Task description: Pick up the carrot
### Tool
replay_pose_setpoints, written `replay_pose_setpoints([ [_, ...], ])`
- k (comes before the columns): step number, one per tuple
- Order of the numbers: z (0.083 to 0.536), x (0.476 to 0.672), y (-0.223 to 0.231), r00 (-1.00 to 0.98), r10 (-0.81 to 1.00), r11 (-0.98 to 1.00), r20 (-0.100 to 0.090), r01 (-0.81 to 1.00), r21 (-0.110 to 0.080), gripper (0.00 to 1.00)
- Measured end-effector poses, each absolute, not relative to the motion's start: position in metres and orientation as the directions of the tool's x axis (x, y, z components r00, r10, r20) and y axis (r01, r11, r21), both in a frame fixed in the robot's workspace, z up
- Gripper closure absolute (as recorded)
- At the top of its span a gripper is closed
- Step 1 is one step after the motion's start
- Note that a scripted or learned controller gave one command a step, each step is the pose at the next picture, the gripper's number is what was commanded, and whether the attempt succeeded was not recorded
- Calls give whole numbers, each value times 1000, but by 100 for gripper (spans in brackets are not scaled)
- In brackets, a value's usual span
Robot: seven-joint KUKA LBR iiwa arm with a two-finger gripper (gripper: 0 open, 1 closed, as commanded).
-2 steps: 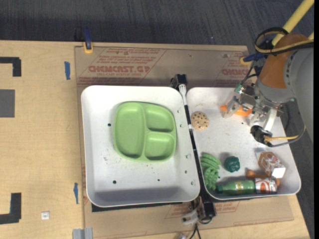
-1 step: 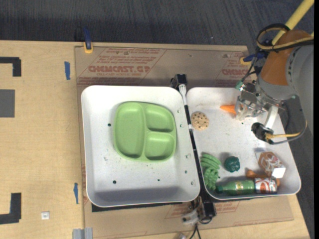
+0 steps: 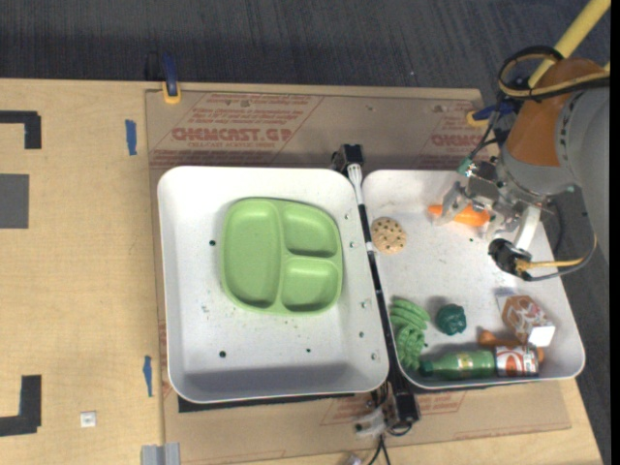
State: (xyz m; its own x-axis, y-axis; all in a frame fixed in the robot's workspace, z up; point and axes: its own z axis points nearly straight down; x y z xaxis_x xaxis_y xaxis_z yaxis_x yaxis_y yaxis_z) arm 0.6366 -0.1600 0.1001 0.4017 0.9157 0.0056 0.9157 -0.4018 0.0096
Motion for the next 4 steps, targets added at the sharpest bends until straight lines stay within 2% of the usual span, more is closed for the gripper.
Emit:
replay_pose_setpoints([
  [1, 110, 637, -160, 401, 916, -401, 5, 916, 11, 100],
  [2, 110, 637, -160, 401, 916, -401, 5, 916, 11, 0],
  [3, 88, 633, -179, 472, 882, -472, 3, 882, 2, 0],
  [4, 100, 636, -177, 471, 882, -471, 6, 882, 9, 100],
])
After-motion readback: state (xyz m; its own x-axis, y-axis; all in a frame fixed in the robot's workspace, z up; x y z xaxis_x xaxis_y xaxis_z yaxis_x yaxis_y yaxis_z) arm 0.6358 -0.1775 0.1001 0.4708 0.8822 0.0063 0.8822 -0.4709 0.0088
